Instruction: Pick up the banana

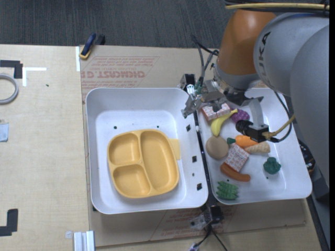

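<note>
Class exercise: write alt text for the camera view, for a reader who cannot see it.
A grey and orange robot arm reaches over the right white bin, just above a banana among toy foods. The left white bin holds a yellow divided plate.

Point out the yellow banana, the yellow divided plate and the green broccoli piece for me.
Yellow curved banana [220, 123], camera view, middle of its body.
Yellow three-compartment plastic plate [143, 162], camera view, central divider ridge.
Dark green toy broccoli piece [271, 166], camera view, centre of its top.

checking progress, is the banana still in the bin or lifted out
In the bin: the banana lies on the right bin's floor among the other toy foods, below the gripper.
</note>
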